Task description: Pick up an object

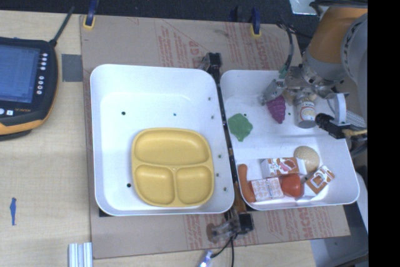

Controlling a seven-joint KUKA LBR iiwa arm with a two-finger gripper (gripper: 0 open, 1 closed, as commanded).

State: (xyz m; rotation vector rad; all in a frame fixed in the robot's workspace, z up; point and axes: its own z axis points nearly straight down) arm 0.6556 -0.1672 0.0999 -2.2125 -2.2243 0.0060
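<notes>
Bench: pale wood top with a brown cardboard sheet [156,40] clamped over it; a dark floor lies beyond, and a handheld control pad [22,84] rests at the far left.
Bins: 2 shallow white bins side by side. The left bin [125,87] carries a yellow divided plate [173,167] with 3 compartments. The right bin [250,81] carries the loose items.
Arm: grey, with an orange band [334,31], reaching in from the right over the far end of the right bin.
Gripper [284,92]: low over the bin's far end, right above the purple toy; I cannot tell how its claw stands or whether anything sits in it.
Purple toy [277,109]: the likeliest target, a small knobbly piece like a bunch of grapes, lying on the bin floor just under the gripper, beside a small can [306,112].
Handling: it looks light and moulded, probably stiff plastic; the bumps should give some purchase, but the rounded sides could squirt out under a pinch. Best hold is across its narrow middle, coming straight down.
Risk: the can stands close, so a finger may nudge it.
Others: a green soft-looking lump [239,125] near the bin's left wall, well apart from the rest; a cluster of small red and white boxes [279,167], a red piece [291,184] and a tan round piece [306,155] crowd the near end.
</notes>
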